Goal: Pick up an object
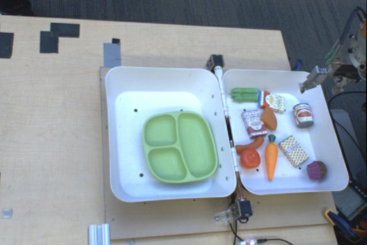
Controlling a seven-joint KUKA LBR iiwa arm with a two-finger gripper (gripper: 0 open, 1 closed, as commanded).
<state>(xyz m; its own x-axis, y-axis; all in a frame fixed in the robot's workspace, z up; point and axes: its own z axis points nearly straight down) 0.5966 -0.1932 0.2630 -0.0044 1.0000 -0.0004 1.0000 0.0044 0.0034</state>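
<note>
I see the arm at the right edge, its gripper (312, 78) just above the upper right corner of the right bin (335, 149), above the contents. Jaw state: cannot tell; nothing visibly held. Right bin contents: green vegetable (245, 94), small can (303, 115), carrot (270, 159), red tomato (250, 159), purple item (316, 170), patterned packet (293, 151), red-label packet (253, 122). Left bin (123, 140) holds 1 green 3-compartment plate (180, 147).

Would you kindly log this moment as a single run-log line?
gripper: over right bin's far right corner | holding: nothing seen | toy food: in right bin | green tray: in left bin
</note>
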